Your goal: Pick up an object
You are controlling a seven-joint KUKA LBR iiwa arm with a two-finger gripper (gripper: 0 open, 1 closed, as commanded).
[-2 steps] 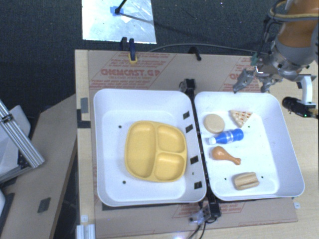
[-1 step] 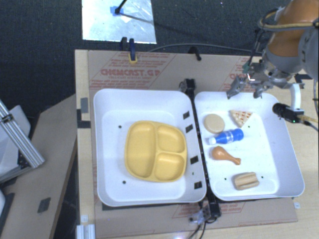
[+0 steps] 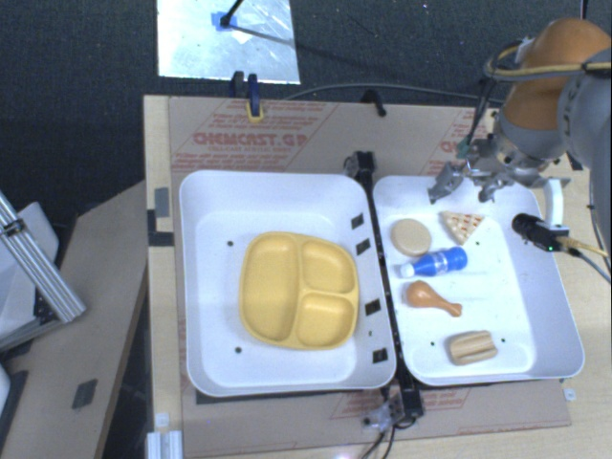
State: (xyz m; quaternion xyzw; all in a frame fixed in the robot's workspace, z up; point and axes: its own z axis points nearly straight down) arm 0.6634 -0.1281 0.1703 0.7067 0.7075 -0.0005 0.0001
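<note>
**Inspector A:** Starting with the items. In the right bin (image 3: 535, 352), a pizza-slice toy (image 3: 463, 225) is lying flat near the far edge, its crust running along the top and its tip pointing down and slightly left. Just beside it to the left, a round tan disc (image 3: 411, 236) is resting flat. Below these, a small blue bottle (image 3: 435, 263) is lying on its side, long axis running left to right with a slight upward tilt toward the right, white cap end at the left.

**Inspector B:** And the lower half?

**Inspector A:** A drumstick toy (image 3: 433, 299) is lying with its thick end to the left and its thin end pointing right and slightly down. A tan bread-loaf toy (image 3: 471, 346) is sitting near the front edge, long axis left to right.

**Inspector B:** Position of the gripper (image 3: 469, 182)?

**Inspector A:** It is hanging over the far rim of the right bin, the arm (image 3: 555, 75) reaching in from the right with its orange band uppermost. The two fingers are standing spread apart, pointing down and toward the left, and nothing is showing between them. The pizza slice is lying nearest, just below the fingertips in the view; I cannot tell how high above it they are.

**Inspector B:** The left bin (image 3: 220, 218)?

**Inspector A:** It is holding a yellow divided plate (image 3: 298, 290), sitting flat in the middle, three compartments facing up
</note>
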